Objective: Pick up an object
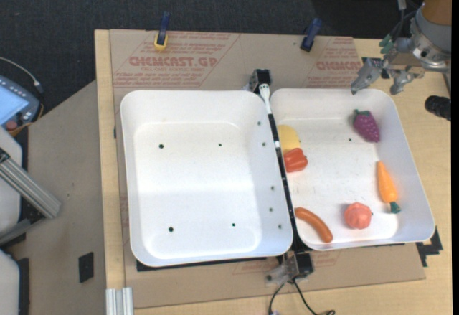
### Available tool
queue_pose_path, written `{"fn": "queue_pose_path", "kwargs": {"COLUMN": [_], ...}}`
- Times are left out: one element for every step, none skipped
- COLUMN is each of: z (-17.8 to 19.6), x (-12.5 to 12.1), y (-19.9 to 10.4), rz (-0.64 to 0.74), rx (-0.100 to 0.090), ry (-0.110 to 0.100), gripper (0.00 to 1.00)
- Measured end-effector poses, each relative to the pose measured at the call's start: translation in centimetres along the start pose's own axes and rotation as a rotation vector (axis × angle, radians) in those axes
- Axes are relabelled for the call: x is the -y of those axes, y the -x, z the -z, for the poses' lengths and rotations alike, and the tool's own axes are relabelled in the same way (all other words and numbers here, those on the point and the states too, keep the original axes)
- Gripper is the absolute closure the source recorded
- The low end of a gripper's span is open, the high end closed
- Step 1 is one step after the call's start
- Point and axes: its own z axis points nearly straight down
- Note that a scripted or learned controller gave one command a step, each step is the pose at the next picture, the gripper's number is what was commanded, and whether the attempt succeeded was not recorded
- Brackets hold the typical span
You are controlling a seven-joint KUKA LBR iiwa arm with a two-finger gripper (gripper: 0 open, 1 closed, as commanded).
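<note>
From where I stand, the grey arm's two-finger gripper (379, 78) hangs over the far edge of the right-hand shallow white bin (337, 102), jaws spread wide with nothing between them. Just below it in that bin lies a small purple plastic bunch of grapes (366, 125), the nearest candidate. Further down the same bin sit an orange toy carrot (386, 184), a pinkish-red round toy fruit (358, 215), a reddish-orange toy sausage (314, 224), and, against the divider, a yellow piece (288, 136) touching a red toy pepper (295, 160). The left-hand white bin (193, 170) sits beside it on the cardboard-covered counter (215, 52). I'd guess the grapes are light, hard and bumpy, likely a bit slick; gripping across the narrow width at mid-body looks safest.
</note>
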Motion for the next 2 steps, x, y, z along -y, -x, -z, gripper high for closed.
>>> {"fn": "queue_pose_path", "kwargs": {"z": [1.1,12.7], "x": [-0.1,2.8], "y": [0.0,3.8], "rz": [0.001,-0.004], "rx": [0.002,0.008], "ry": [0.004,0.015], "gripper": [1.00,1.00]}}
